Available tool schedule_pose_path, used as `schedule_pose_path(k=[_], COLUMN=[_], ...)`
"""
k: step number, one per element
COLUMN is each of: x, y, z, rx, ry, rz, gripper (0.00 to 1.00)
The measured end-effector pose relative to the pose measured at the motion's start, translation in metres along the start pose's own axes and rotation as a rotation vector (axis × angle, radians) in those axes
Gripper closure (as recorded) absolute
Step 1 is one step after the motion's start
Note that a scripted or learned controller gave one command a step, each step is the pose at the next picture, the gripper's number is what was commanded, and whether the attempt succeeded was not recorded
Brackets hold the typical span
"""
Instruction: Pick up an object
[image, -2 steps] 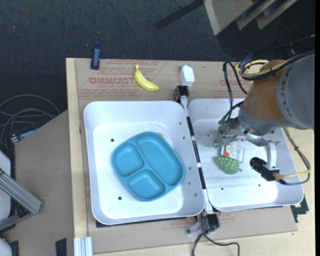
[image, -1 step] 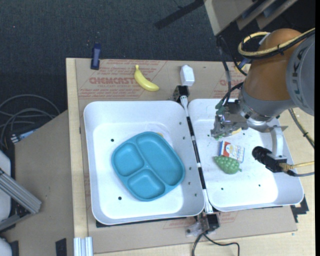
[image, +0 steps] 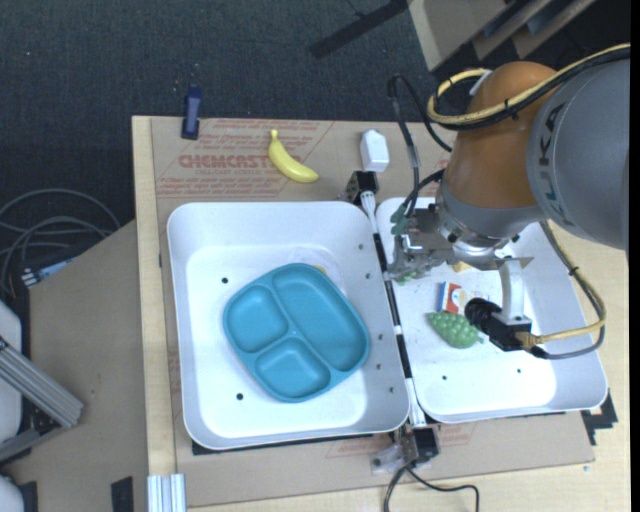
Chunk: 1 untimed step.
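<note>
In the right bin (image: 520, 395) lies a bumpy green object (image: 452, 328), near the middle. Just above it sits a small red, white and blue packet (image: 451, 296), partly covered by the arm. My gripper (image: 415, 252) hangs low over the bin's upper left part, close to the divide between the bins and a little up-left of the packet. I see nothing held in it. The orange band and grey wrist (image: 500, 130) hide the back of this bin. A blue divided plate (image: 295, 330) lies in the left bin (image: 200, 250).
A yellow banana (image: 290, 160), a small blue item (image: 191, 111) and a white item (image: 374, 150) lie on the cardboard behind the bins. A black fitting with a yellow cable (image: 500, 325) sits right of the green object. Cables trail off the bench's left side.
</note>
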<state>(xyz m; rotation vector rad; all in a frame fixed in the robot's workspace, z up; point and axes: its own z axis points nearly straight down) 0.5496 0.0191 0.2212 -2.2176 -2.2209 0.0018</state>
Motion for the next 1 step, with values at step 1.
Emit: schedule_pose_path(k=[1], x=[-0.0354], y=[-0.0114], z=[0.02], rx=[0.0], ry=[-0.001], rz=[0.003], gripper=[1.0])
